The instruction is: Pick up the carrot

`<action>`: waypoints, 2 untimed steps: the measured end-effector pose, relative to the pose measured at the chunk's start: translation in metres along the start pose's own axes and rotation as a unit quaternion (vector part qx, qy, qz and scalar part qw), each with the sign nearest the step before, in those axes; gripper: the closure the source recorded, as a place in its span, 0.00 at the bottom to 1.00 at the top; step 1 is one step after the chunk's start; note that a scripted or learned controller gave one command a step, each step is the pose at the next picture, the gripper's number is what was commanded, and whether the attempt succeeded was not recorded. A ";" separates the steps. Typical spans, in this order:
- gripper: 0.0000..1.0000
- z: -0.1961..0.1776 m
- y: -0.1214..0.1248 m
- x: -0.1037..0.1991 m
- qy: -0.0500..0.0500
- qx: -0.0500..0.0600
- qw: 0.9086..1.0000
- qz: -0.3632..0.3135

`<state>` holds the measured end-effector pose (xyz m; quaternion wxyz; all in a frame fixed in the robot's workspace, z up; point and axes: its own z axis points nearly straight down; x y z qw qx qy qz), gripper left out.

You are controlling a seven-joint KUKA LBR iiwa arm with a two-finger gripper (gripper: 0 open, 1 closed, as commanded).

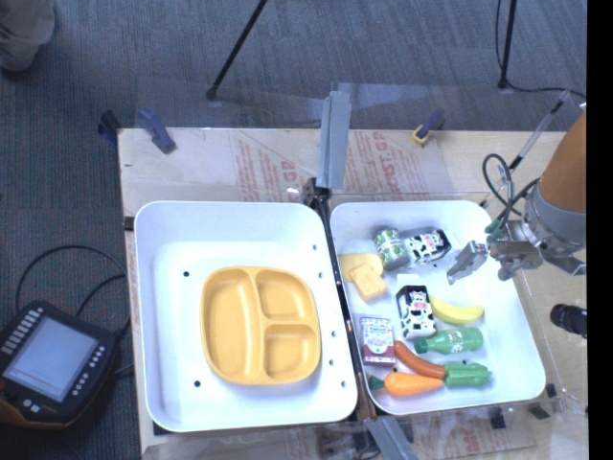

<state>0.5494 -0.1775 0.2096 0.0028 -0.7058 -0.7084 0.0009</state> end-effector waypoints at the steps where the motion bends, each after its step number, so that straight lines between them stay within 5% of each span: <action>1: 0.00 0.042 -0.053 -0.036 0.000 0.000 1.000 -0.012; 2: 0.00 -0.068 -0.073 0.016 -0.001 0.000 0.999 0.051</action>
